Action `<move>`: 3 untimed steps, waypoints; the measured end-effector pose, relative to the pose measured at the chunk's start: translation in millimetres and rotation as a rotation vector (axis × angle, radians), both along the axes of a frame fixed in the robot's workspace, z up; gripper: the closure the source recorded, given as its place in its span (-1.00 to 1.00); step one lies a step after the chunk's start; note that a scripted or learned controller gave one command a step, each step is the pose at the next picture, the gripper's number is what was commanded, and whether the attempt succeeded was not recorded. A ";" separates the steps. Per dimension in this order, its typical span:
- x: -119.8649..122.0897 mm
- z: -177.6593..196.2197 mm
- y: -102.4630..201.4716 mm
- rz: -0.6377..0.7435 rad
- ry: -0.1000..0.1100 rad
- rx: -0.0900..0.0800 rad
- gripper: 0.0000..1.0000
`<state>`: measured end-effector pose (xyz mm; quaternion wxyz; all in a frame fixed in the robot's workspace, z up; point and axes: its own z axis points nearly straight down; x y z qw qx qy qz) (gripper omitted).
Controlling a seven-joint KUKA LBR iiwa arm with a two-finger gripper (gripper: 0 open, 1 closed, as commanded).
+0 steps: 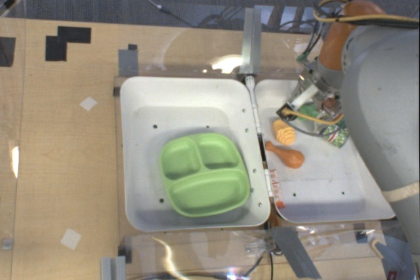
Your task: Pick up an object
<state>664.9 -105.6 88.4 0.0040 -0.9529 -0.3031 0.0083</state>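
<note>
In the right bin (328,197), a yellow knobbly corn piece (284,134) lies near the left wall. An orange drumstick-shaped toy (287,154) rests just in front of it. A green printed packet (336,136) lies to the right, partly under the arm. My gripper (325,103) hangs low over the bin's far part, just behind and to the right of the corn piece and above the packet. Nothing shows between its fingers.
A green divided plate (205,174) lies in the left bin (141,141). A small red-and-white strip (272,181) sits by the divider between the bins. The grey arm covers the right bin's right side.
</note>
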 end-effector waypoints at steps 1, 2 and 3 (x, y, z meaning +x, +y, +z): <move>3.7 12.5 2.0 0.011 -0.013 -0.003 1.00; -26.4 95.3 -45.4 0.039 -0.022 -0.003 1.00; -24.0 5.4 11.8 0.020 -0.019 -0.001 1.00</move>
